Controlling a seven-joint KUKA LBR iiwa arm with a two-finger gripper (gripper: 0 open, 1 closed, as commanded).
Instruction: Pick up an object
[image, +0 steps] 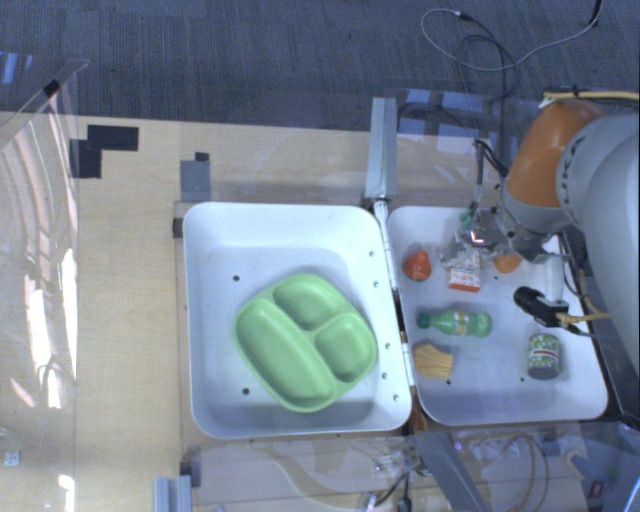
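Jaws (474, 238) are hovering in the right bin (500, 400), just above a small packet (463, 275); whether they are apart or together, I cannot tell. Green bottle (455, 322) is lying nearby.

A robotics lab, plainly: a pale wood bench (120, 300) carries two shallow white bins (200, 330) clamped by metal brackets (380, 150), with black tape marks (100, 145) on the surface. A clear screen (35, 250) stands along the left. Loose cables (480, 45) trail over grey carpet (250, 50), and the big grey and orange arm (570, 160) hangs over the right bin.
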